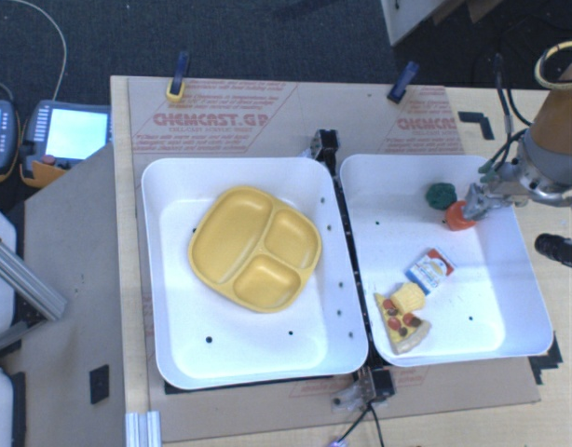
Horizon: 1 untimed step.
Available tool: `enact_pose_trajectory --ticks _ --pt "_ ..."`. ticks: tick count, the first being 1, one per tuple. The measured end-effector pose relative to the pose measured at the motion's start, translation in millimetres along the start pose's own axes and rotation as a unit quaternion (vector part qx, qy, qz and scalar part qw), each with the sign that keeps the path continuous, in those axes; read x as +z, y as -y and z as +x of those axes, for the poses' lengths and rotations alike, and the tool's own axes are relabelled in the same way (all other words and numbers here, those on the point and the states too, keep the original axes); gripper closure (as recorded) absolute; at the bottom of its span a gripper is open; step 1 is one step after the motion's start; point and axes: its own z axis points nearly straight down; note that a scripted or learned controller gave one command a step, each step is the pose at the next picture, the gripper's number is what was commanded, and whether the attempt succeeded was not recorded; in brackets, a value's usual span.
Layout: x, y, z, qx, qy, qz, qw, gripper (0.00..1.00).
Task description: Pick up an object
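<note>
Your claw (pixel 474 205) is reaching down at the orange object (pixel 457 218); finger state: you cannot tell. Next, confirm the grip, then lift.

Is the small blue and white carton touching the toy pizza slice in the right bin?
Apart. The camera view shows a strip of white bin floor between the blue and white carton and the pizza slice below it.

Red lettering "CHEMCAST GP" is printed on the board (pixel 221 110) under the bins. It repeats, partly legible, near the gripper (pixel 476 203).
</note>
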Motion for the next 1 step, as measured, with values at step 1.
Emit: enact_pose_trajectory --ticks 1 --pt "-44.2 0.9 3.5 0.0 0.0 0.0 1.0 1.0"
